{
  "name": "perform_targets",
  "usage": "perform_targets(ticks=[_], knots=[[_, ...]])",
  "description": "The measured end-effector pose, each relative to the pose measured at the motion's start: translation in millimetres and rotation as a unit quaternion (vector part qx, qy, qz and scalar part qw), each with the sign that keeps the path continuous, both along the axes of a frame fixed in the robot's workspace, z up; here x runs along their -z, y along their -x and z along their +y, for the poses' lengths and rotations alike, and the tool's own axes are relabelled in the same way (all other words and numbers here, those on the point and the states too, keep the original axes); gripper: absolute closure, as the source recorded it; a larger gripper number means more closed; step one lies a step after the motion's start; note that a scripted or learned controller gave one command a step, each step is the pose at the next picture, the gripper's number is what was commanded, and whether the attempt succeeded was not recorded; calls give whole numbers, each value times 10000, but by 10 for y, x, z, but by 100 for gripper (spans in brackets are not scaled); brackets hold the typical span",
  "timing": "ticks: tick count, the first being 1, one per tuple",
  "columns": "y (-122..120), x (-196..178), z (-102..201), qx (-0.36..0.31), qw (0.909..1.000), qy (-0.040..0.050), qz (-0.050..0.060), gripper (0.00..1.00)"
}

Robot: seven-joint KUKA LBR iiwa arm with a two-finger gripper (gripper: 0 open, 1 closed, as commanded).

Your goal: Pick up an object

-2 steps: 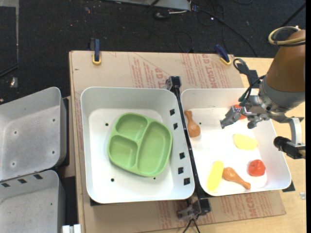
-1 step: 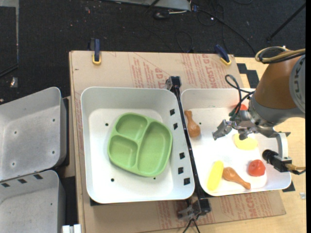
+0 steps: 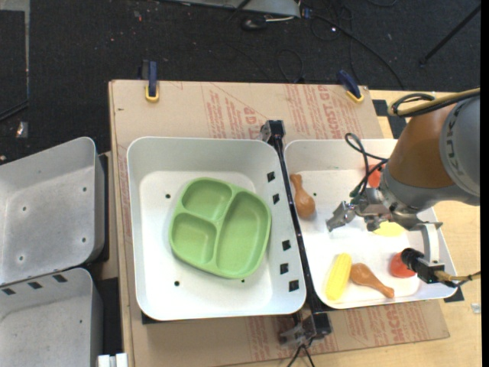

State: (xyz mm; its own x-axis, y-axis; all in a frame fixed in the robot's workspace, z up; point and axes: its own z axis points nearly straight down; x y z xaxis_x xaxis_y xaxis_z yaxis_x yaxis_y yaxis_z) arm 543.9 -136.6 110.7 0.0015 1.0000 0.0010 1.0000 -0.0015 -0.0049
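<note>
Hand (image 3: pixel 341 219) hovered low in right bin (image 3: pixel 321 155) | grip state unclear | corn (image 3: pixel 338 276), drumstick (image 3: pixel 303 199) lay nearby, reachable.

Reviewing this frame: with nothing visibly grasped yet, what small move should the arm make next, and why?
Probably shift the tool toward the near side and lower it over the yellow corn cob. The tool sits above bare floor of the right bin, with no object seen between its tips; the cob lies just beyond, with the chicken drumstick close beside it.

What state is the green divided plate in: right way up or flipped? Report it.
Right way up. The green divided plate lies flat in the left bin, its three compartments facing up.
</note>
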Motion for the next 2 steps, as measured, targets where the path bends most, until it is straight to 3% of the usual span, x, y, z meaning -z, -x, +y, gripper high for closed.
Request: perform_targets(ticks=[1,2], knots=[[-14,-127,-3,5,10000,7,-24,100],[22,-615,81,-19,10000,9,-45,100]])
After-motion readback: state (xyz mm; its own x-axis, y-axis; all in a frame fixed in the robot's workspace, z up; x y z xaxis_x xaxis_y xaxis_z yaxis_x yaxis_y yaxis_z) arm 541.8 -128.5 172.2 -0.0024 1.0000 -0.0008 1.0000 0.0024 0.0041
